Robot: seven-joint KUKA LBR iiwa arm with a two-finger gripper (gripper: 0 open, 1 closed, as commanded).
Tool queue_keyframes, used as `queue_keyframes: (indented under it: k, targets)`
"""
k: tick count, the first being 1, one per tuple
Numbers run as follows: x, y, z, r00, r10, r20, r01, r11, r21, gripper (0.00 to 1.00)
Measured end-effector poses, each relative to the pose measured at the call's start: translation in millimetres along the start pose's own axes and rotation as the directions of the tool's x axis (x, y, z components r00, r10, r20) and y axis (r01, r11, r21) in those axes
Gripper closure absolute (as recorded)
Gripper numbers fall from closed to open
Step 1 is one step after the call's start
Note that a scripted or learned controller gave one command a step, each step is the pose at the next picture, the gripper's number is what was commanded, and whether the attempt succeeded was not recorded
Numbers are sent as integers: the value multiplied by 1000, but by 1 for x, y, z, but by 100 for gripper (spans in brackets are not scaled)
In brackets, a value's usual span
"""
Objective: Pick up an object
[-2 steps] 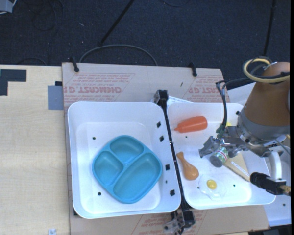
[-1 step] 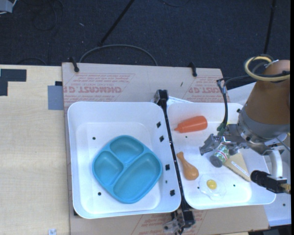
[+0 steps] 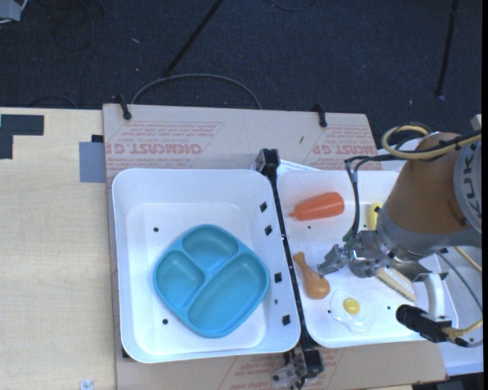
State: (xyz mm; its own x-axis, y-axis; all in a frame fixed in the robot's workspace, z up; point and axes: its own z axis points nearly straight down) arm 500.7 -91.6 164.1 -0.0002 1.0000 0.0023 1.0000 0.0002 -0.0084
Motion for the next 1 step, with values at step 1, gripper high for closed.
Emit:
queue_keyframes:
  k: [1]
  targets:
    - [3, 1, 43, 1000, 0, 0, 0, 1000, 0, 0]
